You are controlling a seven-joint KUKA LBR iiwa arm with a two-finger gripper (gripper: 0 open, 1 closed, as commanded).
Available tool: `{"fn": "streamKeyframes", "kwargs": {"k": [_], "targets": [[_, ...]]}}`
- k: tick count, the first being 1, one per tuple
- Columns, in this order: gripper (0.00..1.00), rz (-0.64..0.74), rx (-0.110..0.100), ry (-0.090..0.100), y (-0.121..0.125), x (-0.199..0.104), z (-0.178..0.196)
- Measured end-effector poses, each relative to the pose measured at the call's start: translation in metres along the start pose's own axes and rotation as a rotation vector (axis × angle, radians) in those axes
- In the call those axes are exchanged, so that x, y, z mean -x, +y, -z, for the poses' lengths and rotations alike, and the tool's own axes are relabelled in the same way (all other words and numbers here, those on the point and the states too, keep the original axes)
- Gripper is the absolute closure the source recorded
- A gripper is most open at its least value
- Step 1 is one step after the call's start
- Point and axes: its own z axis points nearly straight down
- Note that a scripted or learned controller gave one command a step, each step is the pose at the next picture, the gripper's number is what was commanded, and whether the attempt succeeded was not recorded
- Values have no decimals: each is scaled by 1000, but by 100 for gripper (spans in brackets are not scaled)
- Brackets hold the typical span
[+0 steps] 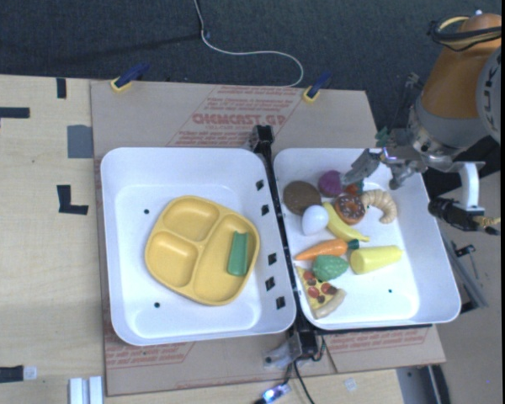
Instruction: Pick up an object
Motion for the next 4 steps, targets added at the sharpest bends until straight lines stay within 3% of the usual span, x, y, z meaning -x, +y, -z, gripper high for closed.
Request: {"fn": "streamKeyframes", "kwargs": {"k": [1,2,3,4], "targets": [[0,0,-5,0,-2,-1,-65],[0,0,0,1,-5,-4,-108],[0,-1,13,-11,-2,-1,-138],[100,-1,25,-15,1,1,-122]]}}
